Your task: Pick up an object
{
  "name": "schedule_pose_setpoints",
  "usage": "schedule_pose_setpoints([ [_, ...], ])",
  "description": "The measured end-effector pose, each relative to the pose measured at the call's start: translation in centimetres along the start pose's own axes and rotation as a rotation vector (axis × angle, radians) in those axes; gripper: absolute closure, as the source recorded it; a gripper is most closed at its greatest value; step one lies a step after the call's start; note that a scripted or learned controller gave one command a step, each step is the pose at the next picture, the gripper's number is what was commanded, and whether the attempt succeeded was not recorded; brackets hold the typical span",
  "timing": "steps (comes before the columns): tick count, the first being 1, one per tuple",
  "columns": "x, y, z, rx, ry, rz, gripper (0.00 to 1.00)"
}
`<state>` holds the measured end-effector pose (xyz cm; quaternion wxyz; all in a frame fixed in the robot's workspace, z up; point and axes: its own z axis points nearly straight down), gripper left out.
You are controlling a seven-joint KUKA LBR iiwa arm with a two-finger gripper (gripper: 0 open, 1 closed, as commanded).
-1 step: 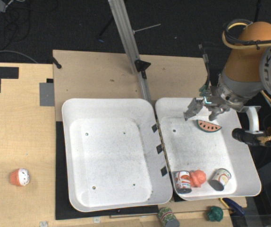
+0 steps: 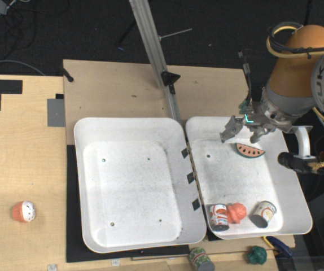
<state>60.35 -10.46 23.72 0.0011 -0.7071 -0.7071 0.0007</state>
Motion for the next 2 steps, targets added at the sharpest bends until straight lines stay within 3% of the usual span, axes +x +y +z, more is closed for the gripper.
schedule_pose_setpoints([
  [2,0.2,0.0,12.9,0.007,0.001,0.001,0.00],
])
